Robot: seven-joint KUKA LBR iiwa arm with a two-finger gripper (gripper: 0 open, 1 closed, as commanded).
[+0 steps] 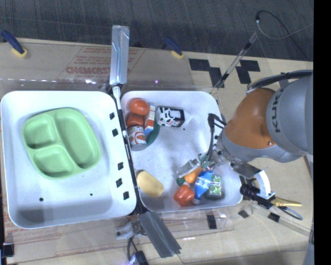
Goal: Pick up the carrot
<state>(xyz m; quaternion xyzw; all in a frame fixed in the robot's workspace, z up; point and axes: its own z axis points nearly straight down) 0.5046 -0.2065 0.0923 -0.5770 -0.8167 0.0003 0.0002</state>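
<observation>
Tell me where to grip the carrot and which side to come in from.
Grip the carrot across its narrow orange body, probably coming from above. It lies slanted in the right bin, crowded by the red toy and blue carton, so side approaches look blocked.

A: Entries, hidden or cut off?
B: Arm point(276, 120): cut by the frame's right side. Gripper point(201, 165), lower centre-right: finger state too small to tell. Carrot point(192, 176): leafy end blurs into clutter.
A: Others?
B: Blue carton point(205, 184): print illegible. Can point(137, 138), centre: partly covered by neighbouring toys.
</observation>
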